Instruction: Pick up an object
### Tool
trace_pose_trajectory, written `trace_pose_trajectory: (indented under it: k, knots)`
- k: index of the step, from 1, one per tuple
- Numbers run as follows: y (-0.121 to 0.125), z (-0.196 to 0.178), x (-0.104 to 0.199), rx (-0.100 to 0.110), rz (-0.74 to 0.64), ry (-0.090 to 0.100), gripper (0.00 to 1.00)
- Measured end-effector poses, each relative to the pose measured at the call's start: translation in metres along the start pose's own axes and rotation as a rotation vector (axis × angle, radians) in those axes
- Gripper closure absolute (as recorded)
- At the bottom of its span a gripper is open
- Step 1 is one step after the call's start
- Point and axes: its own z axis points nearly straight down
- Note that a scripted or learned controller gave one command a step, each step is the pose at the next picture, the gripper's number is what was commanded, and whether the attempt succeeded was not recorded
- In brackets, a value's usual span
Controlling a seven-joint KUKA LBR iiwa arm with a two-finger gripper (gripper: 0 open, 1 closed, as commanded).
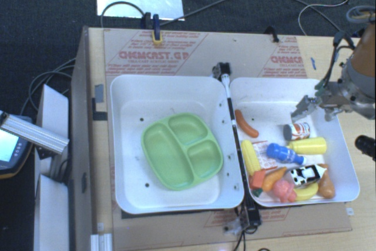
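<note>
My pincer (317, 105) hangs over the right bin (258, 86), at about two o'clock within it, prongs spread and nothing between them. The pick is not yet made, by my reading: every toy lies loose on the bin floor. Nearest me, just toward six o'clock from the prongs, sits a small can (298, 130), with a yellow bottle (308, 146) touching it on the six o'clock side. A blue bottle (284, 154) lies just at eight o'clock of the yellow one, and a hot dog (246, 124) rests at nine o'clock, well apart from my pincer. Corn (250, 156), a carrot (272, 178), a pink toy (284, 190) and a cow-print piece (306, 174) crowd the bin's six o'clock end. The left bin (126, 126) holds a green tray (183, 150). Left to do, as I judge it: descend, pinch, lift; the can looks the likeliest target.
</note>
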Motion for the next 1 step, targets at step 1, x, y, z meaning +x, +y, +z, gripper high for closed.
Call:
trace_pose_trajectory:
  k: [1]
  knots:
    - [0.0071, 0.1711, 0.0381, -0.012, 0.006, -0.011, 0.00]
